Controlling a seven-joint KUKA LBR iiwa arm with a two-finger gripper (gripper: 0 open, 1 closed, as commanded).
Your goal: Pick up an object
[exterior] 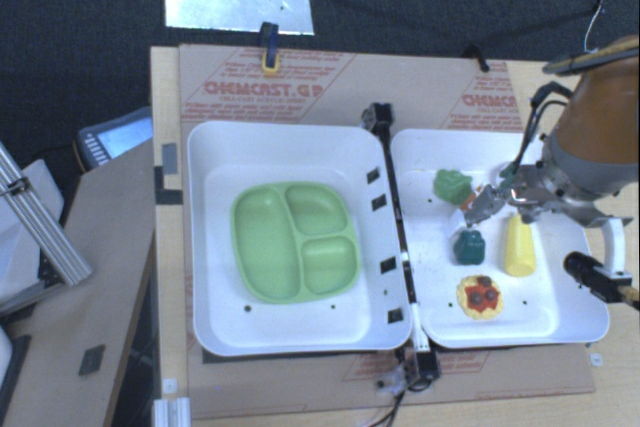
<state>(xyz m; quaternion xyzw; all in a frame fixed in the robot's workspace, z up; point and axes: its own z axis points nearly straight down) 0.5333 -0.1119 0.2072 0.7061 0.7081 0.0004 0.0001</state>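
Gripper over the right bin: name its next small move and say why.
Probably a short descent onto the dark green toy. The gripper sits just above it, with the light green toy and yellow piece close on either side, so a straight drop looks safest.

Bulky grey robot arm (598,160) with a broad rounded orange band (600,110), thin black cable looping along its left side, dark and silver metal two-finger gripper (487,203), black cylindrical fitting beneath
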